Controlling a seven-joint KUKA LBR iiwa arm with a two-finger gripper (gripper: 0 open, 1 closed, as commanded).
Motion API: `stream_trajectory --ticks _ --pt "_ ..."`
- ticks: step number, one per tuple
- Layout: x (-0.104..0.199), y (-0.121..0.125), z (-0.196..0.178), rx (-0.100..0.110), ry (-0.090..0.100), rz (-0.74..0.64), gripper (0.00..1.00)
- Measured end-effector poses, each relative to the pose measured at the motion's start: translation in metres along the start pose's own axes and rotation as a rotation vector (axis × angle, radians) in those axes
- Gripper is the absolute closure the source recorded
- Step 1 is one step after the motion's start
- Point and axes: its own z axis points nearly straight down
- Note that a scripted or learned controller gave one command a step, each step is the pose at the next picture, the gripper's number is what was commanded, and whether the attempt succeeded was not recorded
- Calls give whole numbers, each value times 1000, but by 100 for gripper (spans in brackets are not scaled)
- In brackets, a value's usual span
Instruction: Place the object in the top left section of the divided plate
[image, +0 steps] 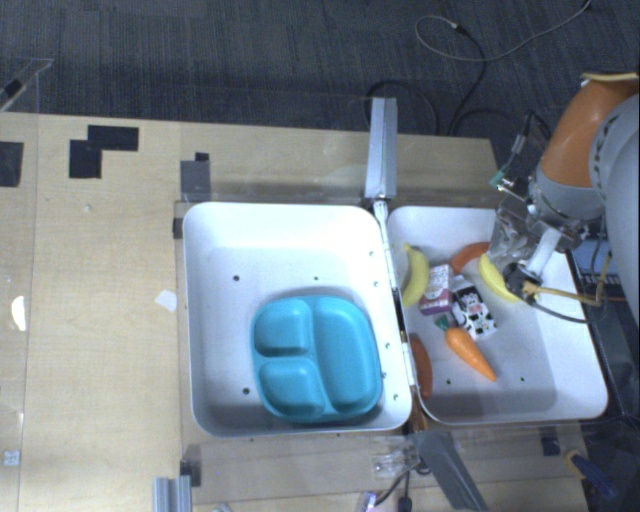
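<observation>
The arm (595, 140) is cut off by the right edge, so only its orange band and wrist are seen. The gripper (510, 262) is blurred, and its fingertips cannot be made out against the banana (497, 279) just beneath them. The orange-red item (468, 256) just left of the gripper is partly covered by it. The small printed toys (473, 310) below-left of the gripper are too small to be identified.

desk (90, 300): light wood, flat
left bin (215, 320): white, at the middle of the desk
right bin (570, 380): white, touching it at 3 o'clock
black marks (100, 148): at 10 o'clock
</observation>
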Motion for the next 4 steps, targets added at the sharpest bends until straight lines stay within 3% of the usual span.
stream_trajectory --ticks 1,2,3,4 --pt "2 1 -10 -3 1 -8 100" --pt "-41 -58 -60 2 0 -88 100" --pt "18 -65 -86 1 0 -207 100" --pt "35 -68 -50 2 0 -427 100"
